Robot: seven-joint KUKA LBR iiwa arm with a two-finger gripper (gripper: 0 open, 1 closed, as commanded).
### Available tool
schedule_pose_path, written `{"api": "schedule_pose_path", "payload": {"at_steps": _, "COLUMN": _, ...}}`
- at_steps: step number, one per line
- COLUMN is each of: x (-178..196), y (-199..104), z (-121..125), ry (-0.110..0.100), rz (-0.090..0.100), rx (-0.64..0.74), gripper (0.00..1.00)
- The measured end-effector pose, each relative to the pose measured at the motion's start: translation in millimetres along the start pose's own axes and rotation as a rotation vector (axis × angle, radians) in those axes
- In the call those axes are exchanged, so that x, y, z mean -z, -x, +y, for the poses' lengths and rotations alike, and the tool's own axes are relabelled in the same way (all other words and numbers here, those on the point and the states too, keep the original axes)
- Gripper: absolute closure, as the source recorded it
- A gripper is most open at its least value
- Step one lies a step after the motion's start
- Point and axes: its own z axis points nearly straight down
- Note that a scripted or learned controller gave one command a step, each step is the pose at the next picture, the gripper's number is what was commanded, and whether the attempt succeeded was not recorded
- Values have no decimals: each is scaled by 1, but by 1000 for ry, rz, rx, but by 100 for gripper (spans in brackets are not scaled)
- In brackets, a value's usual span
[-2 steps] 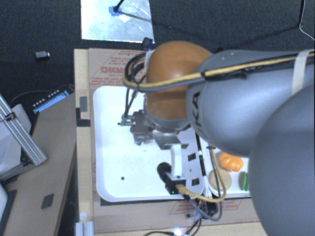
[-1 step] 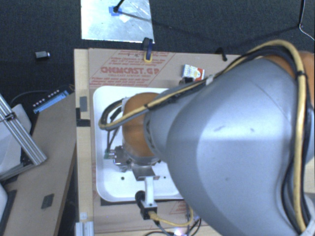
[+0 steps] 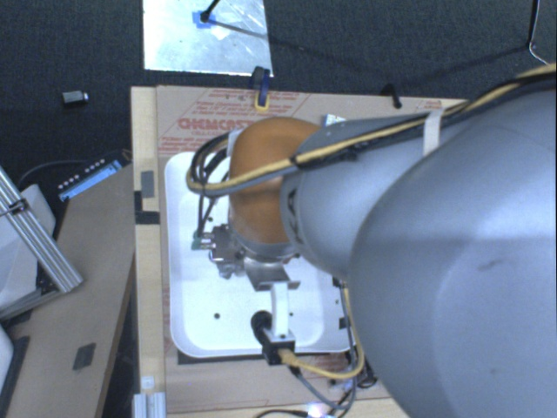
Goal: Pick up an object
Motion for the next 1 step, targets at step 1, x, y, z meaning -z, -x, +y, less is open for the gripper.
{"api": "schedule_pose_path", "payload": {"at_steps": 1, "x": 144, "y": -1, "z": 5, "ry": 10, "rz": 5, "rx": 2, "gripper": 100}}
